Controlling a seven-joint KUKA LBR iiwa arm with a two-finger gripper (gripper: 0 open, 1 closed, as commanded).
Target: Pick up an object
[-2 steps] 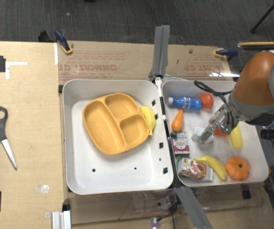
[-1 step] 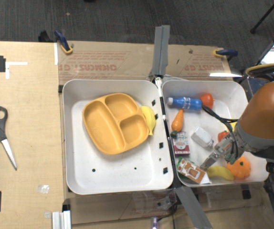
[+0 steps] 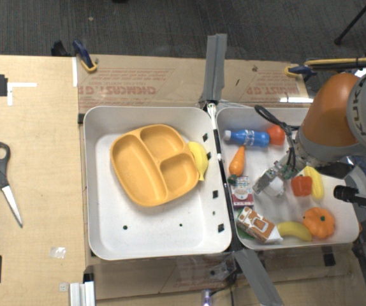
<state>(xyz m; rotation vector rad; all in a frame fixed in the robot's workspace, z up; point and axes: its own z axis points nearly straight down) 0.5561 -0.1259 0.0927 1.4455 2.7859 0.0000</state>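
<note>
My gripper [image 3: 269, 185] hangs low in the right bin [image 3: 269, 115], over bare white floor near its middle. It looks open, with nothing between its fingers. A red block [image 3: 301, 185] and a yellow piece [image 3: 315, 182] lie just to its right. A small printed carton [image 3: 241, 192] lies just to its left. An orange carrot [image 3: 236, 161] lies up and to the left. Along the far wall rests a blue bottle [image 3: 248, 137] with an orange cap. At the near side sit a brown carton [image 3: 258, 225], a banana [image 3: 294, 231] and an orange fruit [image 3: 319, 222].
The left bin [image 3: 151, 238] holds an orange divided plate [image 3: 154, 164] with a yellow object [image 3: 199, 159] at its right rim. A grey divider [image 3: 215, 69] runs between the bins. Scissors [image 3: 1, 177] lie on the bench at far left.
</note>
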